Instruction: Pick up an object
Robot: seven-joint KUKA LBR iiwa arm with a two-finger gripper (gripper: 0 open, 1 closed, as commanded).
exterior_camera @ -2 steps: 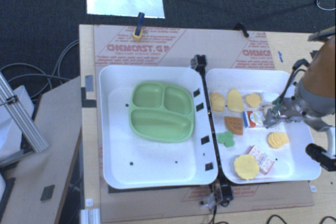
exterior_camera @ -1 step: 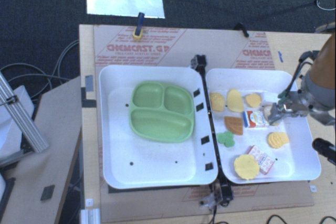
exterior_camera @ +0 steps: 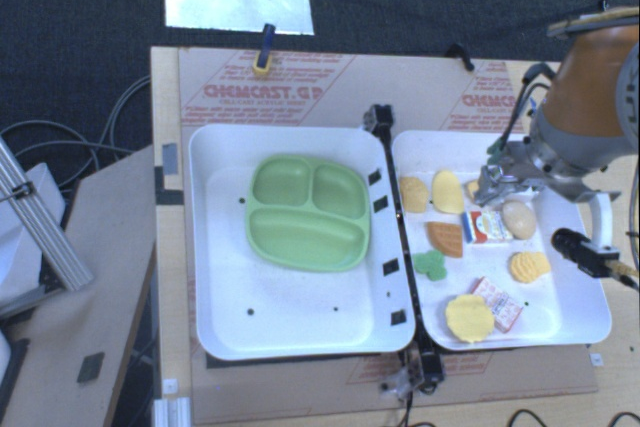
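Just beneath the claw (exterior_camera: 490, 196) lies a small carton (exterior_camera: 486, 227).

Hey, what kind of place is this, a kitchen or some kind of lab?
Likely a robotics lab, not a kitchen: a robot arm reaches over two white bins, the food looks like plastic toys, and loose cables trail beside the bench.
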